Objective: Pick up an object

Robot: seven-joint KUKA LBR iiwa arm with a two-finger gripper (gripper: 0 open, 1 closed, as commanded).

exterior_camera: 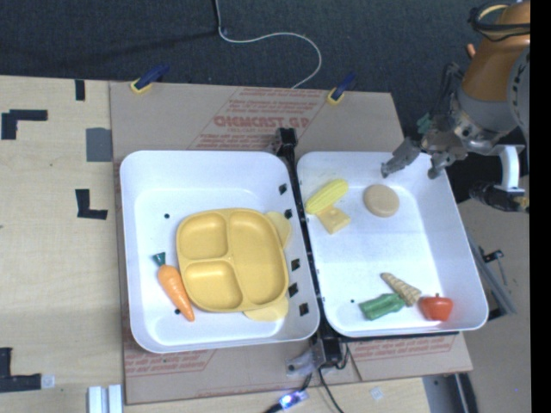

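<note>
- The hand (pixel 415 163) hangs over the far right corner of the right bin (pixel 456 231); its two dark fingers are spread wide apart, with nothing between them.
- The round tan piece (pixel 380 200) is the thing nearest the hand, lying just in front of it and slightly to its left on the bin floor. It is a flattened disc, pale beige and smooth, with no clear long axis.
- The corn cob (pixel 327 196) lies further left of the hand, near the wall between the bins. It is yellow, with its long axis on a diagonal, the upper end pointing toward the hand's side.
- A small yellow block (pixel 335 221) sits just beside the cob's lower end; whether they touch cannot be told.
- Well in front of the hand, along the near wall of the right bin: a green piece (pixel 380 305) lying almost across the bin, a tan ridged cone (pixel 401 287) crossing its right end with the tip pointing up and left, and a red tomato-like piece (pixel 436 308) just to the right of both.
- The left bin (pixel 138 231) is far left of the hand. It holds a yellow divided plate (pixel 232 259) and, beside the plate's left edge, an orange carrot (pixel 175 290) whose long axis is diagonal, green end away from the camera.
- Both bins rest on a cardboard sheet (pixel 250 114) on the surface (pixel 52 256).
</note>
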